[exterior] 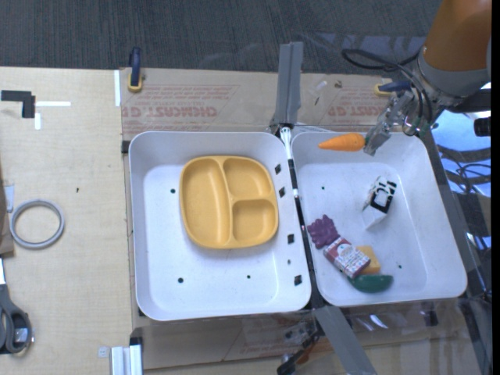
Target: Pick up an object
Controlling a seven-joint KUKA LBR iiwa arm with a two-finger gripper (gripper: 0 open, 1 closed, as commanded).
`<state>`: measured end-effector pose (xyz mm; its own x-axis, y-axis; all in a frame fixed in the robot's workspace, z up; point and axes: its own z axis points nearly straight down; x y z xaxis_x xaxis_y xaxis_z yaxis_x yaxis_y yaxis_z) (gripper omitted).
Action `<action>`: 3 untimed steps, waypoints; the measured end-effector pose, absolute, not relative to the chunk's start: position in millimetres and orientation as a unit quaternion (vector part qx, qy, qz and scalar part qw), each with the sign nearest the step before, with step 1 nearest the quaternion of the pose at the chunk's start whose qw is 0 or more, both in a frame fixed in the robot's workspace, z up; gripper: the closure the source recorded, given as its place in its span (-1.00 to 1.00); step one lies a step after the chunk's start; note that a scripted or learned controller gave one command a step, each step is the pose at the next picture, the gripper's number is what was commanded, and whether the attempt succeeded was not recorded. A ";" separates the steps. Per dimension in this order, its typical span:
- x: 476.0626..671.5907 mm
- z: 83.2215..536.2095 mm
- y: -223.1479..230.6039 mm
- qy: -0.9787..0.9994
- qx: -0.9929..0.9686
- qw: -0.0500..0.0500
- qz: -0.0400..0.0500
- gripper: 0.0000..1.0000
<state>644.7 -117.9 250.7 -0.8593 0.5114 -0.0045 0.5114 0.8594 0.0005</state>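
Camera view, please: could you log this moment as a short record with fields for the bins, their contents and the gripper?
left bin: holds a yellow divided plate
right bin: holds several items
far edge: orange carrot
middle: black-and-white box, tilted
near side: purple grapes, red-and-white packet, green item, clustered
gripper: by the carrot's right end, holding nothing visibly
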 end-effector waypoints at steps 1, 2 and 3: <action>576.6 190.9 -87.5 0.930 0.368 -0.001 -0.001 1.00; 576.6 191.1 -87.6 0.930 0.368 0.000 -0.001 -1.00; 564.9 190.8 -27.8 0.887 0.462 0.000 -0.001 -1.00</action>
<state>564.9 -27.8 190.8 -0.5730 0.8196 -0.0001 0.8196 0.5730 -0.0018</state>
